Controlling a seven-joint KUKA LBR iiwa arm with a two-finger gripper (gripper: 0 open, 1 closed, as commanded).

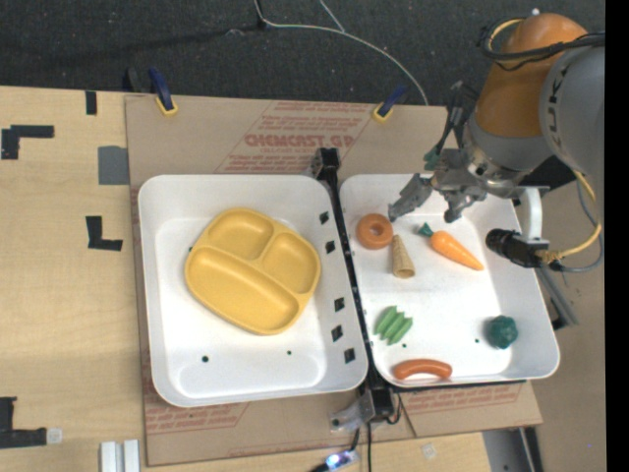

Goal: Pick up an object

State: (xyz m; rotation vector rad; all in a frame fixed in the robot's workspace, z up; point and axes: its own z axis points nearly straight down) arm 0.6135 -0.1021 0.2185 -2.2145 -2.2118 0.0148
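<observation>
The right bin [521,303] holds several toy foods. An orange carrot [455,249] with a green top lies near the back. Left of it sit an orange doughnut [374,231] and a tan cone [402,257]. Toward the front lie a green pea pod [393,324], a red sausage [423,369] and a dark green lump [501,331]. My gripper [430,203] hangs over the back of the right bin, between the doughnut and the carrot, open, with nothing between its fingers.
The left bin [172,362] holds a yellow divided plate [254,268]. A black divider with clips [339,264] runs between the bins. Cardboard [285,136] lies under both, clamped at the back. A cable [373,52] arcs behind.
</observation>
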